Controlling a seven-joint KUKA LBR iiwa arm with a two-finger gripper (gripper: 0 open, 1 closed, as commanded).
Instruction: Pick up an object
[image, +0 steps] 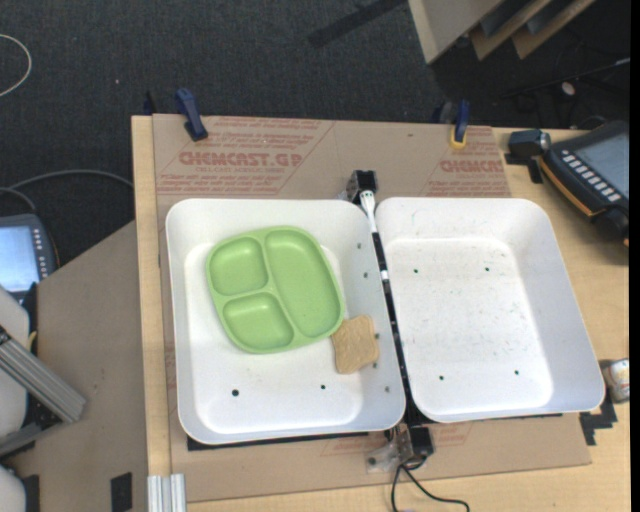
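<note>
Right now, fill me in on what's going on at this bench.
Nothing is being handled at this moment. Two shallow white bins sit side by side on the bench. The left bin holds a green divided plate with three compartments, and a small tan sponge-like piece lies touching the plate's lower right edge. The right bin shows just a scatter of dark specks. Nothing has been picked up yet; both objects rest on the bin floor.

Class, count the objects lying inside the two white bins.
2, both in the left bin: a green divided plate and a tan sponge-like piece touching its lower right edge. Nothing seems hidden.
</note>
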